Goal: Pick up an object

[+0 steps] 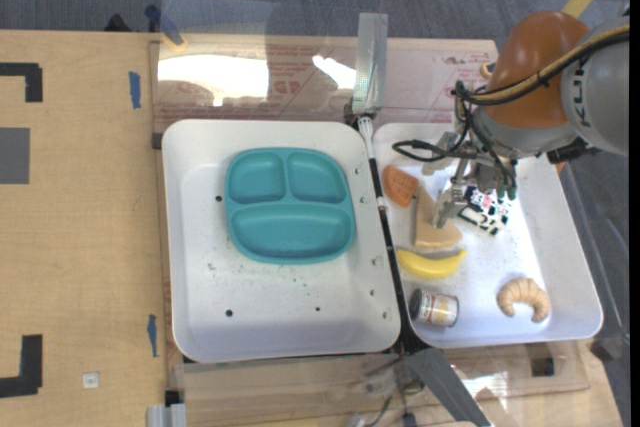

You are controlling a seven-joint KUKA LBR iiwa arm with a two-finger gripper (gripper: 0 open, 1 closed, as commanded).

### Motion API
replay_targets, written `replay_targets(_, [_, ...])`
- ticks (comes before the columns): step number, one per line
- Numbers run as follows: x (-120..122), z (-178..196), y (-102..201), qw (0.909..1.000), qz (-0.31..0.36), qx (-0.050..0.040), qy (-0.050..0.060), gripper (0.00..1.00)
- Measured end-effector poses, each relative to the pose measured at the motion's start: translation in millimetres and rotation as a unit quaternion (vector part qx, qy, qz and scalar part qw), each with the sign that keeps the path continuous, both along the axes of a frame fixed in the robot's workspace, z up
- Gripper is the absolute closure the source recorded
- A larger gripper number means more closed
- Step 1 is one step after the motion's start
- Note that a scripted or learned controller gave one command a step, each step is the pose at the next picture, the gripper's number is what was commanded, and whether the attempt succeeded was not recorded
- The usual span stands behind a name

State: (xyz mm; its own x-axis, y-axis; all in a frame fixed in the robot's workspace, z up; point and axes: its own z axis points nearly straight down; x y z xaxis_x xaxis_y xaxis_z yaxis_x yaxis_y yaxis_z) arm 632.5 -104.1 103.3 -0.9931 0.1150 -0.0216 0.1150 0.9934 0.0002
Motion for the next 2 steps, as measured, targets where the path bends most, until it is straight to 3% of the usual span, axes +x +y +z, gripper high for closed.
replay_targets(1, [2.9,14.4,0.8,1.0,0.001,-0.0009,-0.004,1.0])
replay_targets(2, [-38.7,84.3,69.3,0.9767,-0.215,0.0048,0.006,1.0])
